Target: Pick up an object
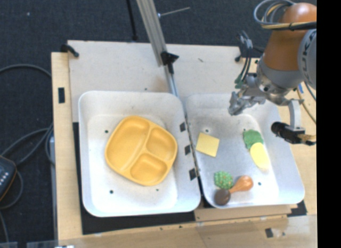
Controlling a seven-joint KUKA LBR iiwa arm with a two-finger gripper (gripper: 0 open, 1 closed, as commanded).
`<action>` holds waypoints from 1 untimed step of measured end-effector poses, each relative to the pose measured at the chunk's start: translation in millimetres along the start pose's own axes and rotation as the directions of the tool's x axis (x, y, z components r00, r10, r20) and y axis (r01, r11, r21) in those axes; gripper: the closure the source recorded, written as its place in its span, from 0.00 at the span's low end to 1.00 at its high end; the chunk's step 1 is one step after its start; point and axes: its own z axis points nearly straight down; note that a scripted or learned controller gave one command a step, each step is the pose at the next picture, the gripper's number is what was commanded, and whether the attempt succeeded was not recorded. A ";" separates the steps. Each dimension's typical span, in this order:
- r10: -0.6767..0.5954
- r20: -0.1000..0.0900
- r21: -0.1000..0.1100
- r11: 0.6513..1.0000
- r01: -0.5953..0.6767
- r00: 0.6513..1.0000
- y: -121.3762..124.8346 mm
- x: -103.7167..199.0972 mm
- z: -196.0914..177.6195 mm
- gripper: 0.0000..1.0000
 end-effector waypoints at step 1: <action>0.000 0.001 0.000 1.000 0.000 1.000 13.1 52.0 3.9 1.00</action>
